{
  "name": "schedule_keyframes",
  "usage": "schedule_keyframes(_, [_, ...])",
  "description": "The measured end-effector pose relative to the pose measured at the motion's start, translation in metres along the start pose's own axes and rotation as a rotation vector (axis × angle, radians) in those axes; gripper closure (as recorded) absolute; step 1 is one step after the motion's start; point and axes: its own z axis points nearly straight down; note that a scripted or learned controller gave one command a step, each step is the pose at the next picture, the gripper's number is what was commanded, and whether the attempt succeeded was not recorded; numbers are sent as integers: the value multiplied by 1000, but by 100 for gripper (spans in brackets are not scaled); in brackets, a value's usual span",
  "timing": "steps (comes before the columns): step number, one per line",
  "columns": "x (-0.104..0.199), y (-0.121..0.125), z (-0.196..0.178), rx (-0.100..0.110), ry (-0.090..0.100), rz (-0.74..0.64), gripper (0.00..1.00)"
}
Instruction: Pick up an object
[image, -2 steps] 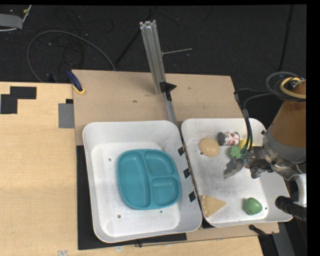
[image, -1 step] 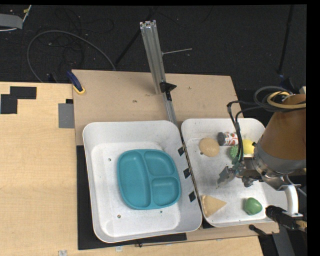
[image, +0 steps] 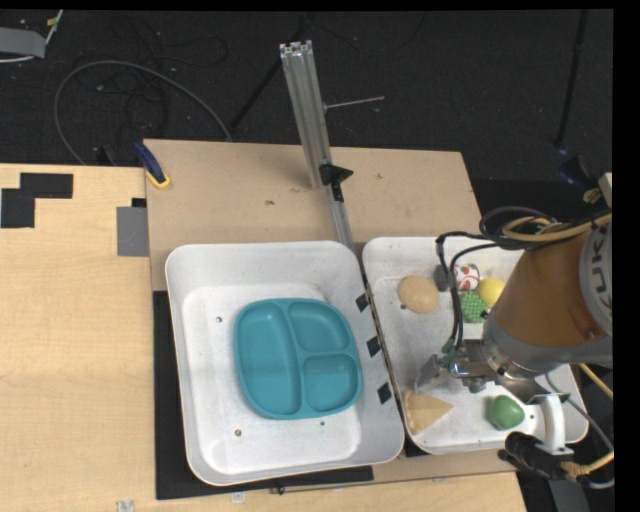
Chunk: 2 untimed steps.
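Note:
The right bin (image: 392, 262) holds several small items. A beige rounded piece (image: 418, 293) lies near its back left. A yellow piece (image: 491, 291), a green textured piece (image: 471, 306) and a red-and-white piece (image: 466, 273) cluster behind the arm. A tan wedge (image: 428, 410) rests at the front left, and a green lump (image: 505, 411) sits at the front right. My gripper (image: 449, 369) hangs low inside this bin, just above and behind the tan wedge, between it and the beige piece. The orange wrist band (image: 545, 300) hides part of the bin's right side.
The left bin (image: 195, 300) carries a teal divided plate (image: 297, 356). A metal post (image: 307, 115) rises behind the bins. Black clips (image: 373, 345) line the wall between the bins. Cables (image: 450, 270) loop from the wrist over the right bin.

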Motion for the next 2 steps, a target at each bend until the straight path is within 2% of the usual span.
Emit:
schedule_keyframes(1, [0, 1, 50, -9, -1, 1, 0])
schedule_keyframes(2, [0, 2, 38, -9, 2, 5, 100])
